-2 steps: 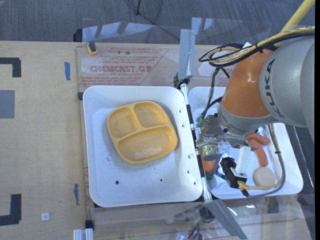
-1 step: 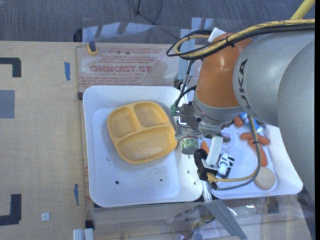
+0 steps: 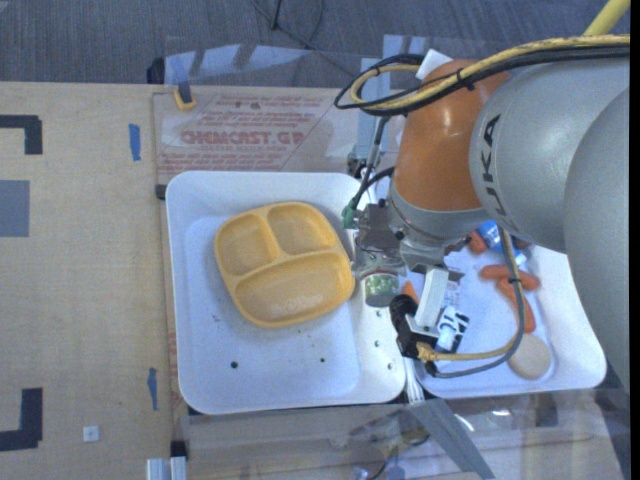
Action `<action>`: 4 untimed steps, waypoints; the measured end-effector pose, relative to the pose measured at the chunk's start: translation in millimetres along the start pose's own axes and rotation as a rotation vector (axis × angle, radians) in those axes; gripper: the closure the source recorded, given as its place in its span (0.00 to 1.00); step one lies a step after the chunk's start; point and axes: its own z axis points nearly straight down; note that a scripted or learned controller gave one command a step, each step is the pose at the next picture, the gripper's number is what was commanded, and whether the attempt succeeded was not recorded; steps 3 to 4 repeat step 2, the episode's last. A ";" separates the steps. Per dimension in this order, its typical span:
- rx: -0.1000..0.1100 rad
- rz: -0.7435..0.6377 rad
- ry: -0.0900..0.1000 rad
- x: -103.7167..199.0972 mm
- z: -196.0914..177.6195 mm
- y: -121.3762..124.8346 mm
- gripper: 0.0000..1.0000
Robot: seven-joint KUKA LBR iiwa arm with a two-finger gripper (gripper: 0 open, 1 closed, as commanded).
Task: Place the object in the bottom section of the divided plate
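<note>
Gripper (image 3: 379, 286) hangs at the left bin's (image 3: 200, 368) right edge, beside the smooth yellow divided plate (image 3: 283, 263); finger state cannot be told.

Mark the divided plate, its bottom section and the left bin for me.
Divided plate (image 3: 283, 262): camera view, on the ridge between its sections.
Bottom section (image 3: 290, 292): camera view, middle of the large compartment's floor.
Left bin (image 3: 270, 368): camera view, bare white floor below the plate.
</note>
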 end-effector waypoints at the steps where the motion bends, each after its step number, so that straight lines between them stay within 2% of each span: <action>1: -0.003 0.076 0.002 13.8 9.9 52.7 1.00; 2: -0.003 0.076 0.002 13.8 9.8 52.8 0.00; 4: -0.003 0.076 0.002 13.8 9.8 52.8 0.00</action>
